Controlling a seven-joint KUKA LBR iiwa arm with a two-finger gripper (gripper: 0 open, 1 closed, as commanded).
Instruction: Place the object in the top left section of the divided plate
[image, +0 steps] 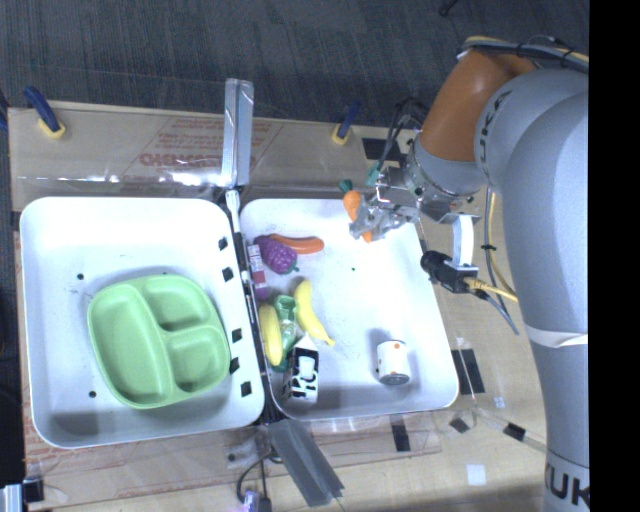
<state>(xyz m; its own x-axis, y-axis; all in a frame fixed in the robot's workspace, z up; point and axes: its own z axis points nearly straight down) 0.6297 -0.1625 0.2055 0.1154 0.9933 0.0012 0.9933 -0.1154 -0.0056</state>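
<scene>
Pincer (368, 222) — above right bin (430, 330)

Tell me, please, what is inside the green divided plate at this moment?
The green divided plate lies in the left bin. All its sections show only bare green surface; no object lies in them. What is under the plate is covered and cannot be seen.

My arm (530, 200) comes in from the right, its thick grey body running down that side and bending inward at the top. The orange band (470, 100) sits just above the wrist, which angles down and to the left. My gripper (375, 215) hangs over the right bin's (425, 300) far edge, near its far right corner, tips pointing downward. Cables trail along the wrist's near side.
</scene>
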